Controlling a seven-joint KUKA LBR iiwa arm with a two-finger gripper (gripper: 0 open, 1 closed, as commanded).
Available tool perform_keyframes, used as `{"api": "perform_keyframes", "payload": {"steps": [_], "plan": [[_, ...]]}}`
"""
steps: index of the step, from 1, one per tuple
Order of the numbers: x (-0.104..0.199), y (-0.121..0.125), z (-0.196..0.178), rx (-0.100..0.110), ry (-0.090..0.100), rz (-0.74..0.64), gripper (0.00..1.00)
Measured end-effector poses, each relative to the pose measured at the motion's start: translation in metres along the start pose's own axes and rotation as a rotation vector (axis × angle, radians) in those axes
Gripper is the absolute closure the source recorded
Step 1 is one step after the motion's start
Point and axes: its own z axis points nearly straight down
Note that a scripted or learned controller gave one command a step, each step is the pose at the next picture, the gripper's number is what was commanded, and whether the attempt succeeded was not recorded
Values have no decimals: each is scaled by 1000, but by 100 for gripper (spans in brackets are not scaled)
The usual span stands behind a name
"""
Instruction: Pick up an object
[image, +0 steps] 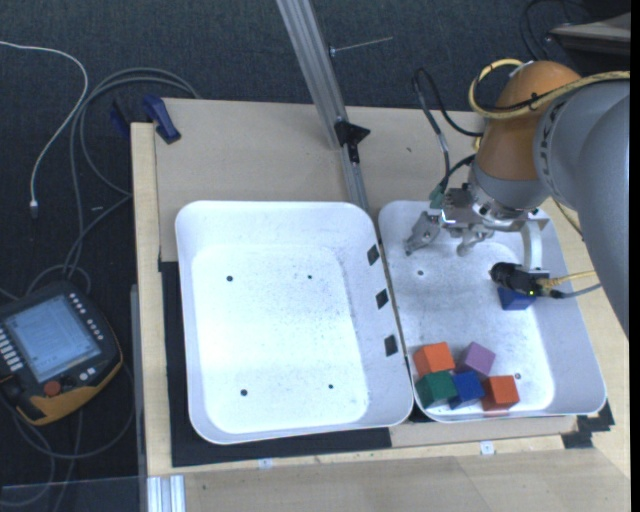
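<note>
- Where the floor lies left of the bench, a teach pendant (50, 350) rests on dark carpet with its cables looping off; parked out of the arm's reach, judged to keep the work area free.
- Blue clamp (160, 118) grips the bench's far left corner, likely pinning the board down.
- Left bin (270, 315): shallow, white, a few small dark specks on its floor. Sits flush against its neighbour, so anything lifted has a short carry across.
- Metal post (320, 80) rises slantwise from between the bins toward the top of the view; a mount of some sort, purpose not readable.
- Right bin (560, 330): the blocks are bunched in its near corner. Orange block (433, 357) at left, green block (435, 388) just in front of it, blue block (466, 386) beside the green, purple block (479, 357) behind the blue, a second orange block (501, 392) at the right end. They touch or nearly touch; tight packing leaves little finger room, so an outer block looks the easier pick.
- Gripper (445, 236) hangs over the far end of the same bin, well apart from the cluster. Fingers spread, nothing between them. No block is held.
- Small dark fitting with a blue part (517, 285) hangs off the wrist side; cannot tell what it is.
</note>
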Motion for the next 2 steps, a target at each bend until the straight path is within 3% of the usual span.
{"api": "perform_keyframes", "payload": {"steps": [1, 2], "plan": [[-77, -46, -86, -18, -9, 9, 0], [-118, -63, 1, -18, -7, 2, 0]]}}
